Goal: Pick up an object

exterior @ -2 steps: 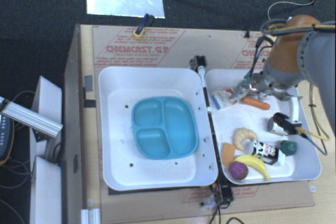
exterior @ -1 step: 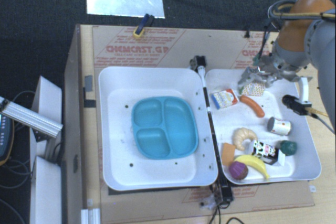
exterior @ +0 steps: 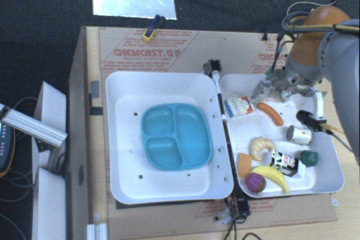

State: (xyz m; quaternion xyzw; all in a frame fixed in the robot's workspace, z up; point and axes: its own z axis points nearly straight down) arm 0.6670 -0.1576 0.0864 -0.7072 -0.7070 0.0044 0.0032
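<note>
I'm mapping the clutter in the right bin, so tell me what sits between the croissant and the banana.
In the camera view, a small black-and-white carton lies between the croissant and the banana, with an orange block just left of that gap.

Two white bins are counted, the left with one blue divided plate. Below the gripper are seen one sausage, one carton, one croissant, one banana, one purple fruit, and one small cup.
</note>
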